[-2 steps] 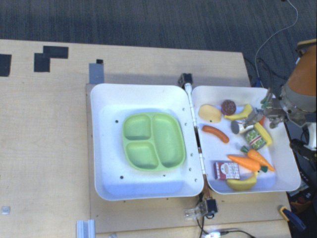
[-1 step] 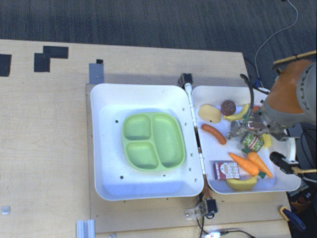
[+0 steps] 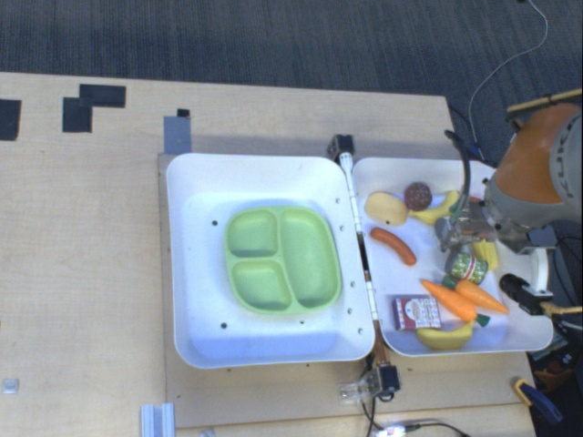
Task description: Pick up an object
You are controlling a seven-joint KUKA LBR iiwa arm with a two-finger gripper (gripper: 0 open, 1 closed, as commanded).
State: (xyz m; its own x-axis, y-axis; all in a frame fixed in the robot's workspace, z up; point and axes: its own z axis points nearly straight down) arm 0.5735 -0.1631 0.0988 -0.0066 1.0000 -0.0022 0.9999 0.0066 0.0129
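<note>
Hovering over the right bin (image 3: 524, 340), my gripper (image 3: 463, 235) sits above the green can (image 3: 466, 268) near its right edge; grip state unreadable.

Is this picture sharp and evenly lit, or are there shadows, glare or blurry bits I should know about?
In the camera view the light is soft and even; the left bin shows a faint bluish shadow along its near wall, and the green divided plate has no harsh glare. The toy food in the right bin looks slightly soft, small details hard to read. The arm's orange band at the right edge is blurred.
</note>
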